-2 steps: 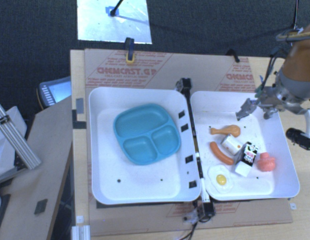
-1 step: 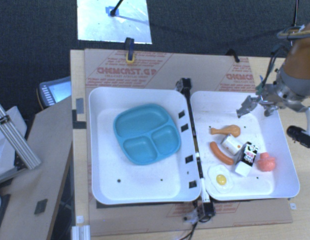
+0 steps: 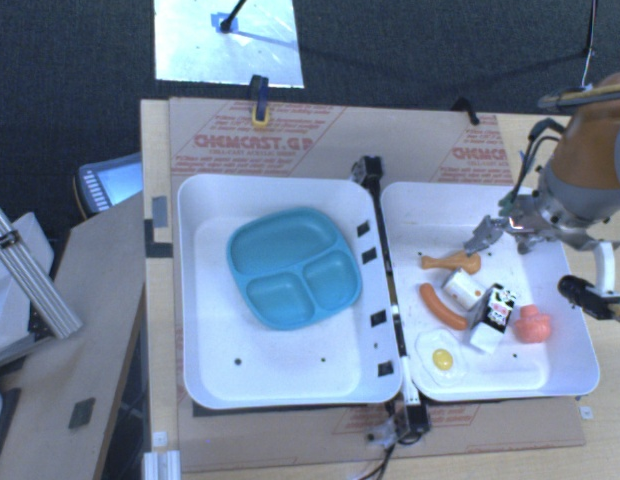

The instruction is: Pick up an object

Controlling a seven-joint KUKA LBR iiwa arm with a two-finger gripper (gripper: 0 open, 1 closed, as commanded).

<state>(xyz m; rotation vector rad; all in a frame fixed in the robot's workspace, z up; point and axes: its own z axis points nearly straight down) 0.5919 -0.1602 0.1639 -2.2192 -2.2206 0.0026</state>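
Observation:
The right bin (image 3: pixel 570 368) holds several toy foods. A tan drumstick (image 3: pixel 451 261) lies near its middle, with an orange sausage (image 3: pixel 445 308) and a small white cylinder (image 3: pixel 460 287) just in front of it. A cow-patterned carton (image 3: pixel 492 319), a pink lump (image 3: pixel 532 325) and a fried egg (image 3: pixel 442 356) lie toward the front. My gripper (image 3: pixel 507 238) hovers over the back of this bin, just right of and behind the drumstick. It is open, with nothing between its fingers.
A blue divided plate (image 3: pixel 293 268) lies in the left bin (image 3: pixel 205 368). A black ridge (image 3: pixel 382 268) with clips separates the two bins. A black fitting (image 3: pixel 590 296) juts in over the right bin's right rim.

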